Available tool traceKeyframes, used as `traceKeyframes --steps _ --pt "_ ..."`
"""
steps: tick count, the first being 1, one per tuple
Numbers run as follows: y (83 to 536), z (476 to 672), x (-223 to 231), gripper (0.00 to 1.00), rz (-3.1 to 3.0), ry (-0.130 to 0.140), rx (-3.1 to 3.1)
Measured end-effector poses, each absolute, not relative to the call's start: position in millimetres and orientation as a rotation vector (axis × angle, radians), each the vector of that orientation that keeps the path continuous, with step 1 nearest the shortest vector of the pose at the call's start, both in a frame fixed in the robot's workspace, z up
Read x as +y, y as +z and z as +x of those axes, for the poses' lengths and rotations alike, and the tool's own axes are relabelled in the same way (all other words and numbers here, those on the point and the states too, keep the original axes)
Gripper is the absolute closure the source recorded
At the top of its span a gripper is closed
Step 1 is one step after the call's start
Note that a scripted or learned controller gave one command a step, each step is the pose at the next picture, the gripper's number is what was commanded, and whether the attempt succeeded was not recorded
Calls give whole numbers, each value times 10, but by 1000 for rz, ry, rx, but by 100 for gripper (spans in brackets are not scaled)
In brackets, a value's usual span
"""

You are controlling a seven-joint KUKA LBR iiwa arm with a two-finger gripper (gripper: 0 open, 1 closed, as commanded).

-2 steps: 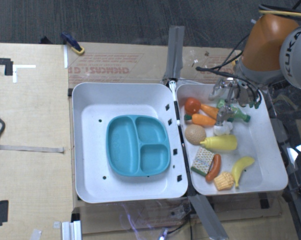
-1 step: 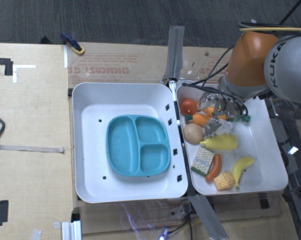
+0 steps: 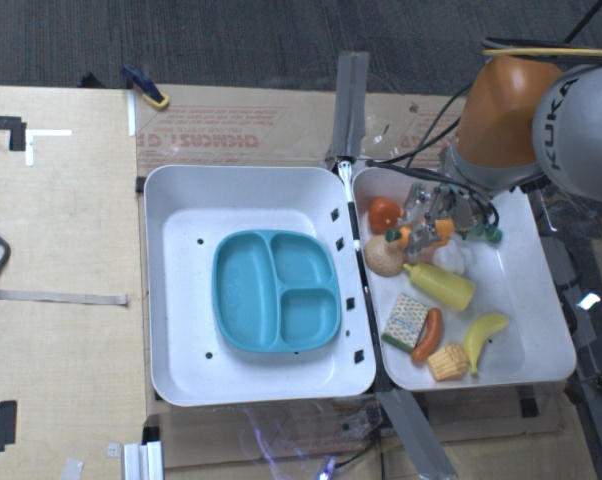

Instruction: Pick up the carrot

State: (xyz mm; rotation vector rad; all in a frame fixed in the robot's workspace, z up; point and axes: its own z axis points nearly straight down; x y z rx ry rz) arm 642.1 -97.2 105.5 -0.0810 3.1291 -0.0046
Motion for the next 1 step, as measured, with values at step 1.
traceKeyframes --steps 1 --pt "1930 6039 -846 100 592 -1 3080"
